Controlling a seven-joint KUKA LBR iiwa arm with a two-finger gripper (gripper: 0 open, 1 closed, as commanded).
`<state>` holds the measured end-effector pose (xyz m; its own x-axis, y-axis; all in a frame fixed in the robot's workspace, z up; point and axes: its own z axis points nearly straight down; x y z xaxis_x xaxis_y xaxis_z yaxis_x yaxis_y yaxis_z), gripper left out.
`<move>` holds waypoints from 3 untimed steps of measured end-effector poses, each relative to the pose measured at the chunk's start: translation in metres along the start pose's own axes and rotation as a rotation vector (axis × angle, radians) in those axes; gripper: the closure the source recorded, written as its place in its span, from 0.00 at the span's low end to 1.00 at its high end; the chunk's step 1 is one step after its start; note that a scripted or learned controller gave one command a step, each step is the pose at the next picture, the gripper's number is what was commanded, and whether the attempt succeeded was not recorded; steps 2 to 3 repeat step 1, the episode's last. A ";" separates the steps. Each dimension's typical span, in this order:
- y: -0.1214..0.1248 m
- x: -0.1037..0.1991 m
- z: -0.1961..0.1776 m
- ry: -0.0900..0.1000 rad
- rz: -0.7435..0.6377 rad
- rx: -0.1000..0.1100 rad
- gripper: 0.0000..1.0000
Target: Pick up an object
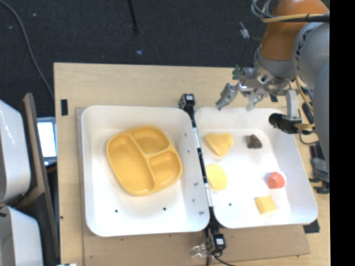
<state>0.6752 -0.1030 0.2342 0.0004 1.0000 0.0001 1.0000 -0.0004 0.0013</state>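
Your end effector (239, 99) is spread wide, holding nothing, above the right shallow white bin's (295, 165) far rim.

Pale wooden bench (138, 85), two shallow white bins side by side (edges touching), left bin (94, 204), right bin (299, 204)

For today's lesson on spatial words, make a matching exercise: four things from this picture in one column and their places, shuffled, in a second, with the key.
Things
1. tray
2. brown lump
3. red ball
4. gripper

Places
A. right bin, near its right side
B. above the right bin's far edge
C. left bin
D. right bin, far part

Pairs: 1-C, 2-D, 3-A, 4-B
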 end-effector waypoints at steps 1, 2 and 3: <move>-0.029 0.062 -0.190 0.001 -0.004 -0.013 0.00; -0.029 0.062 -0.190 0.001 -0.004 -0.013 0.00; -0.029 0.062 -0.190 0.001 -0.004 -0.013 0.00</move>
